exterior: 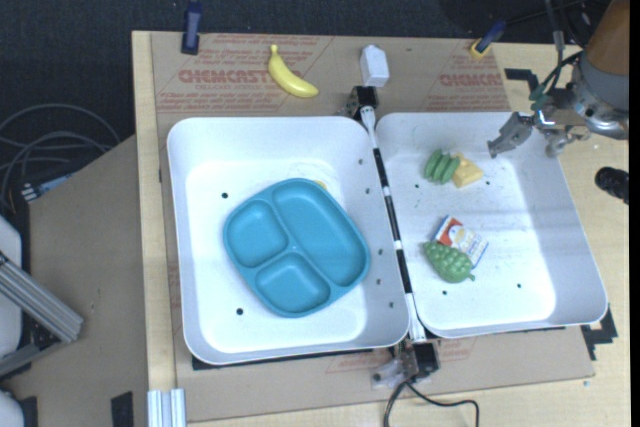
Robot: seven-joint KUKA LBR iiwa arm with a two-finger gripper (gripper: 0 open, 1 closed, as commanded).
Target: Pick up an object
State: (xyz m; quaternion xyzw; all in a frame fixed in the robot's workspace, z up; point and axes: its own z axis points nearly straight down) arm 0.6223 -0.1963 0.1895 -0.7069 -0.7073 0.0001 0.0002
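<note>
The right bin (pixel 560 245) holds a small green piece (pixel 437 165) beside a yellow chunk (pixel 467 173) near its far side. Closer to the front lie a red and white packet (pixel 462 236) and a bumpy green cluster (pixel 449 262) touching it. My gripper (pixel 526 141) hovers over the bin's far right corner, up and to the right of the yellow chunk. Its fingers are spread open with nothing between them. One fingertip (pixel 497 145) points toward the green and yellow pieces.
A blue divided plate (pixel 295 245) lies in the left bin (pixel 195 165). Behind the bins, a yellow banana (pixel 291 75), a white block (pixel 374 64) and a blue clip (pixel 191 26) rest on the bench. A ridge (pixel 388 215) separates the bins.
</note>
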